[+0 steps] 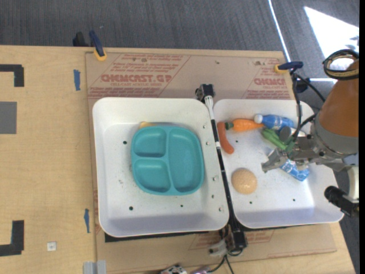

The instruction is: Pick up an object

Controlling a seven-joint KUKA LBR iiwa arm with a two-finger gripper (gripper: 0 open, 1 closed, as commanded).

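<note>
Nearest the lens, the orange-banded arm (342,104) reaches into the right bin (274,213). Its gripper (278,160) spreads its fingers over a blue packet (297,171), gripping nothing. Just above them lie a green toy (276,137) and bottle (275,120); to their lower left, a tan ball (244,181); farther left, carrot (245,125), sausage (224,138), teal tray (168,159).

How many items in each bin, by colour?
Left bin:
Teal tray: 1
Right bin:
Orange carrot, sausage: 2
Blue bottle, packet: 2
Green item: 1
Tan ball: 1
Total: 7
</note>
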